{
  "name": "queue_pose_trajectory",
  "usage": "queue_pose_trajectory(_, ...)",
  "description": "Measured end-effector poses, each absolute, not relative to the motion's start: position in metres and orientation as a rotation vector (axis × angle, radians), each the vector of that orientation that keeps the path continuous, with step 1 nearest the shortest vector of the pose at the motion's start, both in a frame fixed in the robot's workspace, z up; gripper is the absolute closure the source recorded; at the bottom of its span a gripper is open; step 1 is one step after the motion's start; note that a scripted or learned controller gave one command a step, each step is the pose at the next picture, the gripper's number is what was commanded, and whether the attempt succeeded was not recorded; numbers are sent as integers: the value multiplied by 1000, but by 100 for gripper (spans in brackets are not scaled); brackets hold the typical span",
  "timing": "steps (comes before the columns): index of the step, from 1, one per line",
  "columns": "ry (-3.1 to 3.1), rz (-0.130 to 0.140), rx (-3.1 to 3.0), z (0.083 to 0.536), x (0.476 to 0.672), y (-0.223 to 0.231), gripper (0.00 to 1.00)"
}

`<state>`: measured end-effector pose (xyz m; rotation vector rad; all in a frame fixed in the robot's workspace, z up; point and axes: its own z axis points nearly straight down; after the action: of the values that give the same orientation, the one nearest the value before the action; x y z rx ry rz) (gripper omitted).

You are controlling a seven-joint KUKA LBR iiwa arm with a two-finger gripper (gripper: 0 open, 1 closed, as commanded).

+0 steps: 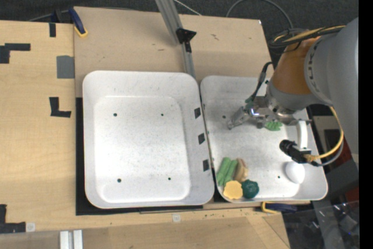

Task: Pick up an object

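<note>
The arm (326, 67) runs off the right edge, and a green thing (273, 124) sits partly hidden beneath its wrist.

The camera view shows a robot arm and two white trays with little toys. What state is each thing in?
gripper: low over the right bin, finger state unclear
green object: lying beside the gripper
right bin: holds all the objects
left bin: flat on the bench
green, tan, yellow and dark green pieces: clustered at the near edge
white object: lying alone
</note>
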<state>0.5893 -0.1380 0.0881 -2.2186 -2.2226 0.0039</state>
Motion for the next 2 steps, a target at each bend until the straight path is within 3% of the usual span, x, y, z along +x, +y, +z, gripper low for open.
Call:
queue_pose_trajectory(1, -2223, 3, -2218, 99, 590, -137, 100)
queue_pose_trajectory(2, -2224, -2, -2223, 143, 585, -139, 100)
